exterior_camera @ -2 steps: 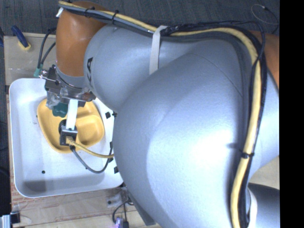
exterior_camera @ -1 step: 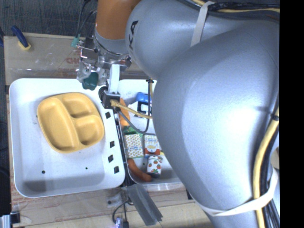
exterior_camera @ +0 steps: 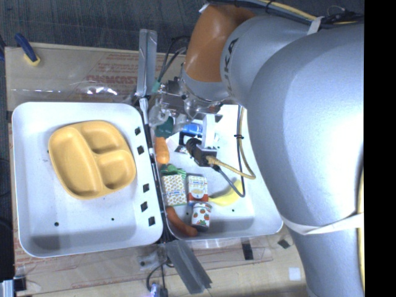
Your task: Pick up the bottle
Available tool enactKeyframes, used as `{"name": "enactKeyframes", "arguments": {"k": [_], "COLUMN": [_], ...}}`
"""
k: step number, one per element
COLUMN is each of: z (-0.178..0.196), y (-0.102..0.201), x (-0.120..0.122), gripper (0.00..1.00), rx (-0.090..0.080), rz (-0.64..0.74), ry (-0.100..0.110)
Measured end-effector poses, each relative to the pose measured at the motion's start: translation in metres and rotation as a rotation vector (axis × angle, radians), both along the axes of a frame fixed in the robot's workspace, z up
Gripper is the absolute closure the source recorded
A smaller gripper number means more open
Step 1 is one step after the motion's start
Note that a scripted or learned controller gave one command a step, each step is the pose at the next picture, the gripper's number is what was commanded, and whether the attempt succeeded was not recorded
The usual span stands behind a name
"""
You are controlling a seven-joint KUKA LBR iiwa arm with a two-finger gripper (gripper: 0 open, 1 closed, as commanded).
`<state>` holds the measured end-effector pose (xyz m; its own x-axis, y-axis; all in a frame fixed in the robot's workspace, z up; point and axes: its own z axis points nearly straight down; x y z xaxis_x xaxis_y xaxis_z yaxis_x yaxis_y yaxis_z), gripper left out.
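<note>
The gripper (exterior_camera: 166,113) was found low at the right bin's (exterior_camera: 263,218) far left corner, its state indeterminable; no bottle was positively identified among crowded items; a wrong pick was judged likely.

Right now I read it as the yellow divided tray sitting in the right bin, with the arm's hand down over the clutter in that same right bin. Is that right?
Not quite. The camera view shows the yellow divided tray in the left bin, by itself. The rest stands: the hand is down over the clutter in the right bin.
</note>
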<state>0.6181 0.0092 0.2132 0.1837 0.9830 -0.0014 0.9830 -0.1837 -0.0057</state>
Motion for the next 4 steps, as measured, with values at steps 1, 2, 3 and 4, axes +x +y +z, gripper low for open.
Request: {"name": "enactKeyframes", "arguments": {"k": [1,2,3,4], "z": [0.063,0.157,0.029,0.027], "y": [0.07,0.065,0.078,0.133], "x": [0.022,0.022,0.026,0.025], "gripper": [1.0,1.0,1.0,1.0], "rx": [0.001,0.001,-0.001,0.001], "rz": [-0.035,-0.062,-0.111,0.057], "ry": [-0.002,-0.004,0.001,-0.004]}}
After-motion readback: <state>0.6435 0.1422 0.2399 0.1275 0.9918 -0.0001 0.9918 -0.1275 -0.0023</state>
